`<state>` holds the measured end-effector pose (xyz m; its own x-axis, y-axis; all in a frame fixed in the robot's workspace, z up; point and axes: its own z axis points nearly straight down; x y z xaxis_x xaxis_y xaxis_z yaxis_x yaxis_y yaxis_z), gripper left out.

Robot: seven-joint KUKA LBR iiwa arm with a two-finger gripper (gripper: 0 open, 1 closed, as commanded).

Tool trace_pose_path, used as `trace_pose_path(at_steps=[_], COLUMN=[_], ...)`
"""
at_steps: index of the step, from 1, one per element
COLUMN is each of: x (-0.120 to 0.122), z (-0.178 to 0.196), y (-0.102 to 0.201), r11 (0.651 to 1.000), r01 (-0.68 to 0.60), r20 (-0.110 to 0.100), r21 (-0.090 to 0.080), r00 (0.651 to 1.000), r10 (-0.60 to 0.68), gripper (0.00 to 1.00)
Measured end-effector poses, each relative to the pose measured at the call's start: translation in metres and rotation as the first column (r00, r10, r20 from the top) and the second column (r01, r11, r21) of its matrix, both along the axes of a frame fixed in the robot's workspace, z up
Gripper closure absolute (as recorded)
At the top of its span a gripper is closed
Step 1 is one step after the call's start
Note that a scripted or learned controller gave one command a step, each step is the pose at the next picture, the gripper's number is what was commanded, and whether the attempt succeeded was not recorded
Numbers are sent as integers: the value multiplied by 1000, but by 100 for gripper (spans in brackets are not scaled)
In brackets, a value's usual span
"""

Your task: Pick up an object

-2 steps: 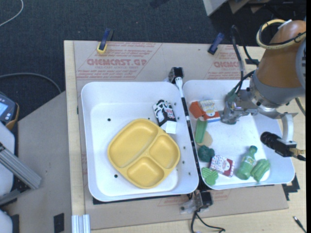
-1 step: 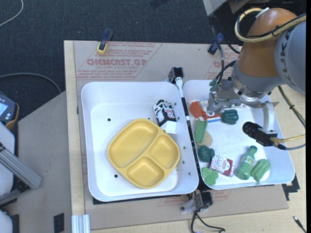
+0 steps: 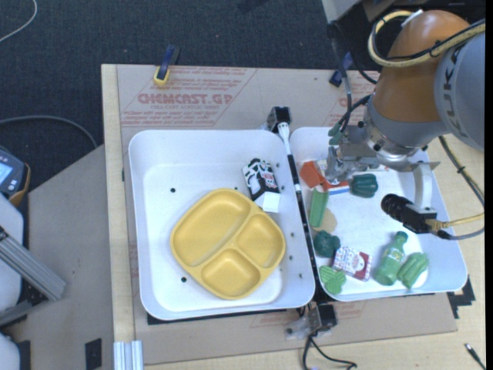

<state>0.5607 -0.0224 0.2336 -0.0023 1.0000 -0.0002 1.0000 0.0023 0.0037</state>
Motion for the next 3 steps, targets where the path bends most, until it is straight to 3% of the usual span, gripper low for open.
trace_pose_path(at_steps=[2,3], x=[-4,-2], z=[-19,1], y=[7,9], r11=[1000,1000], r01=[2,1], r20=[-8,0], r21=[1,0], r00=[1000,1000], r10=[-2,-1], gripper=[100,100])
